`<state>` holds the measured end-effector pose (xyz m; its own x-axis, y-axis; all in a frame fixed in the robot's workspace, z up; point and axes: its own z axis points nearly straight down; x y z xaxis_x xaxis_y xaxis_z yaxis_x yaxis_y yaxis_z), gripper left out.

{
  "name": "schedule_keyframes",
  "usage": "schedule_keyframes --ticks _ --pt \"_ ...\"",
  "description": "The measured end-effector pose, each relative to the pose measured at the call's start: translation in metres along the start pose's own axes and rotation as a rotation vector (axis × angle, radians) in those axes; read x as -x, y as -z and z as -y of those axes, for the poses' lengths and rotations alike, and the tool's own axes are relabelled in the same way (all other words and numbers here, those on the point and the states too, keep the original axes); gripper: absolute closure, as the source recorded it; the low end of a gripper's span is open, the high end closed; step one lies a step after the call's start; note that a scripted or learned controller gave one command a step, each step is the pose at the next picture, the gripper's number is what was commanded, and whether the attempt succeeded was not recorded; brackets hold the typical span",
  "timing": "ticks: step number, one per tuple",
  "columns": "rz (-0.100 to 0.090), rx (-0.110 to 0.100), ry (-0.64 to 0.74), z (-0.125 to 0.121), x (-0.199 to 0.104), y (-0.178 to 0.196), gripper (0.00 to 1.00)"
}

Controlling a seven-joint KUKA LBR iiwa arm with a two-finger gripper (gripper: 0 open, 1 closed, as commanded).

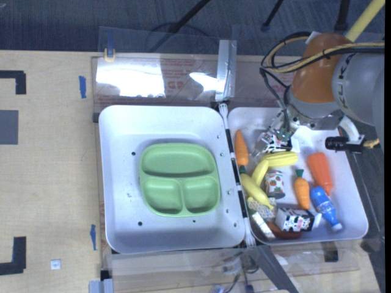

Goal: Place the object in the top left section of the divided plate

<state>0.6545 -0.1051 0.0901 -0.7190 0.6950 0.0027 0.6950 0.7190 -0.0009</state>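
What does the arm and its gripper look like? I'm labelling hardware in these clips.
The arm is smooth grey with a rounded orange band above the wrist. Black and yellow cables loop beside it. The gripper is small, dark and metallic.

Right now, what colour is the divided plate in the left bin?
Light green, seen in the camera view: the divided plate sits in the white left bin.

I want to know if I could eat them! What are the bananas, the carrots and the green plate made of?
Probably all plastic toys, so no eating. The bananas look smooth and evenly yellow, with no brown spots. The carrots are plain bright orange with a slight shine. The green plate looks like matte moulded plastic, one even colour with rounded dividers.
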Motion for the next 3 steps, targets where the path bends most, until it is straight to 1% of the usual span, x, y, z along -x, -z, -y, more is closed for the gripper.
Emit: schedule_keyframes --ticks 3 --pt "0.0 0.0 0.0 0.0 0.0 0.0 0.0"
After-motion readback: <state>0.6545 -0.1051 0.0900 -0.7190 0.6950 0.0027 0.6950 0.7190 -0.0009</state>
